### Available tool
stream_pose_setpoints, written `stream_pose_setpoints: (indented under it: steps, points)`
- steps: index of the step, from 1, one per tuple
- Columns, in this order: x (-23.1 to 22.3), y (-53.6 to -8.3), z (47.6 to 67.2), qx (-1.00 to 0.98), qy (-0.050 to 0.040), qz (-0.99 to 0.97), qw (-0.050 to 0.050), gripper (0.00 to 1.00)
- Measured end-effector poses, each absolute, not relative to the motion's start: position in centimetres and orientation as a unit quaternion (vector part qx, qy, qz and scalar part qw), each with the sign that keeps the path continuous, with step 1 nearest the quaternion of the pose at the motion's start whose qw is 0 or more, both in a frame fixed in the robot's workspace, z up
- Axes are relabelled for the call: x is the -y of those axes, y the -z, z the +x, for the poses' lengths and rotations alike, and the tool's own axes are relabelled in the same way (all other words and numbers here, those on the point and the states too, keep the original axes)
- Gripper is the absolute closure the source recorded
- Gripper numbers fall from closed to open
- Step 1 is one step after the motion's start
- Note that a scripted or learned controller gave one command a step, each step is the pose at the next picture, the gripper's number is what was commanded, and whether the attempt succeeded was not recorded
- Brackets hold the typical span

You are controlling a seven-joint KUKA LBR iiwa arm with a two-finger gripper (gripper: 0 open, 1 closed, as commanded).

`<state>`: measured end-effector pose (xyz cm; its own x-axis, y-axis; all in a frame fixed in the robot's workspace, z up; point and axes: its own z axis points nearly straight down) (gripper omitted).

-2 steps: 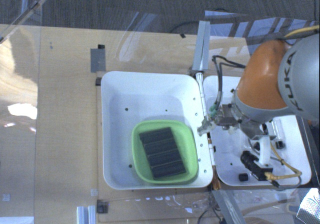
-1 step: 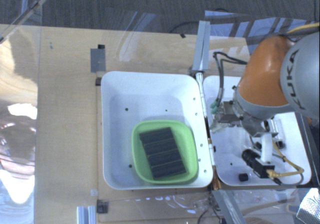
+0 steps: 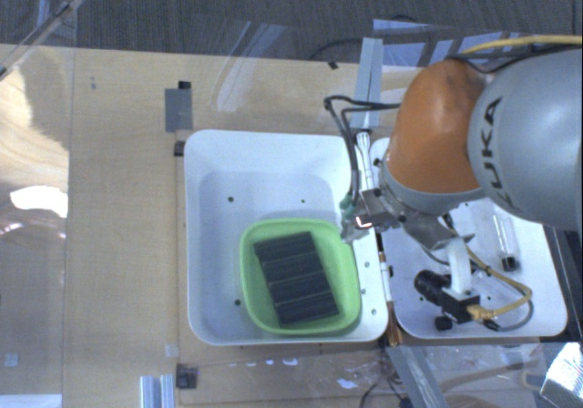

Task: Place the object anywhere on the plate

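Worktop [image 3: 109, 242]: pale wood, carrying two shallow white bins side by side in the lower right half of the frame.
Left bin [image 3: 208, 215]: holds the green plate in its lower right part; the rest of its floor is bare white.
Plate [image 3: 347, 274]: green, rounded-square, with a raised rim, lying flat close to the bin's lower and right walls.
Object [image 3: 296, 277]: a dark, ribbed, flat rectangle lying on the plate, inside the rim, its long side slanting from upper left to lower right. It covers most of the plate's floor.
Arm [image 3: 437, 133]: grey with an orange band, entering from the right of the frame and covering the upper part of the right bin.
End effector [image 3: 358, 218]: over the wall between the two bins, just beside the plate's upper right rim and apart from the object. Whether it is wide or narrow cannot be told from this angle, and nothing is seen in its hold.
Right bin [image 3: 547, 292]: partly hidden by the arm; white floor shows at its lower right.
Grey block [image 3: 179, 107]: on the worktop, above the left bin's upper left corner.
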<state>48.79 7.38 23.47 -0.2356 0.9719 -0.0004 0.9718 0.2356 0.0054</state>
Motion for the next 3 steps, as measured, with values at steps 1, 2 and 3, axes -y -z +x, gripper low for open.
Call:
stream_pose_setpoints:
  steps: [1,2,3]
  points:
    - [-13.5,-9.5,49.3,-0.811,-0.0089,0.585,0.006,1.0]
    - [-13.4,-9.5,49.3,-0.81,-0.0088,0.586,0.007,0.0]
    - [-11.0,-18.5,48.8,-0.801,-0.0026,0.599,0.002,0.0]
